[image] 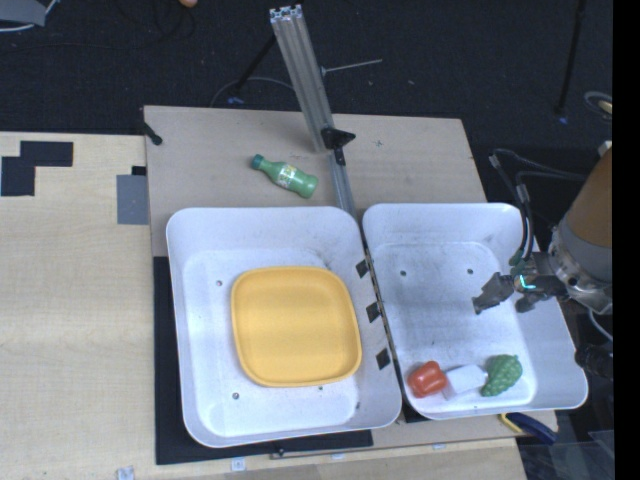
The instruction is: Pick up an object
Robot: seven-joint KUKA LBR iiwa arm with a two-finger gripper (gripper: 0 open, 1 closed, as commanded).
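Single arm, reaching in from the right; gripper (pixel 510 296) hanging over the right side of the right bin (pixel 440 226), near its right wall; two dark fingers splayed, one toward the bin centre, one toward the wall, nothing between them; reads as released and empty.

Candidate objects all in the same bin, clustered along the near edge: red pepper-like piece (pixel 428 377), small white block (pixel 465 380), green bumpy piece (pixel 502 374); three in a row, roughly parallel to the bin's front rim; white block touching or nearly touching both neighbours, hard to say which.

Key relation: cluster lies toward the camera-near edge from the gripper; green piece closest, almost straight below it in view; white block next; red piece farthest, offset left toward the divider. Green piece elongated, long axis tilted slightly up to the right.

Judged next move: short travel toward the front rim, then descent on the green piece, closing across its short axis; risk of clipping the white block alongside, and front wall close behind.

Elsewhere: yellow plate (pixel 296 325) in the left bin (pixel 195 238); green bottle (pixel 285 175) lying on the bench behind the bins, well apart from the gripper; neither a sensible target from here.
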